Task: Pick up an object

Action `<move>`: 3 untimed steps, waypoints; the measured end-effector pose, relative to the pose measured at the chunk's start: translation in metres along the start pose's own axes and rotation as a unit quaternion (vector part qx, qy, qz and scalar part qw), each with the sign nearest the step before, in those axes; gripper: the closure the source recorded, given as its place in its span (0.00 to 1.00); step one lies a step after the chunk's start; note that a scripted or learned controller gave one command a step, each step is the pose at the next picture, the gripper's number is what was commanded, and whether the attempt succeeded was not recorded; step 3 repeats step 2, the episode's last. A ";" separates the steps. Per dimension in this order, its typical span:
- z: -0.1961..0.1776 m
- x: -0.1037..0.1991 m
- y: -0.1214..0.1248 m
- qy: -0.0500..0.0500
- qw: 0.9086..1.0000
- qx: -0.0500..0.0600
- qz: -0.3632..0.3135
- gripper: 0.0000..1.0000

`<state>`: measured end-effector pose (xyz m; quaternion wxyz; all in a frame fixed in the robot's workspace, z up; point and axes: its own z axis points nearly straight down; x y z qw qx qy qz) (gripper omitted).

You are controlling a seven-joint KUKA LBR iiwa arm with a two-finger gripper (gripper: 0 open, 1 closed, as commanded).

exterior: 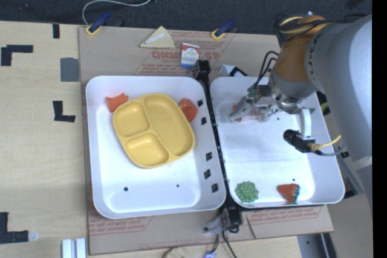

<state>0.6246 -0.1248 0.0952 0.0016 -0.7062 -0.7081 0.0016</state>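
My gripper (242, 110) hangs low over the upper left part of the right bin (266, 154), its fingers pointing left and down. A small reddish bit shows just beneath the fingertips on the bin floor. A green bumpy ball (247, 191) lies near the right bin's front edge, and a red strawberry-like piece (289, 192) lies to its right. In the left bin (103, 148) sits a yellow divided plate (153, 129), with an orange piece (116, 101) at its upper left and a red-orange piece (189, 109) at its right.
The grey arm with its orange band (296, 57) covers the right bin's upper right corner. A black cable fitting (297, 140) hangs over the bin's right side. A small carton (190, 55) and a wedge-shaped card (158, 38) lie behind the bins.
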 end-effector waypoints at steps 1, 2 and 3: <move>0.009 0.001 0.028 -0.001 1.000 -0.003 0.001 0.00; -0.001 0.001 0.029 -0.002 1.000 -0.003 0.000 1.00; -0.001 0.001 0.029 -0.002 1.000 -0.003 0.000 1.00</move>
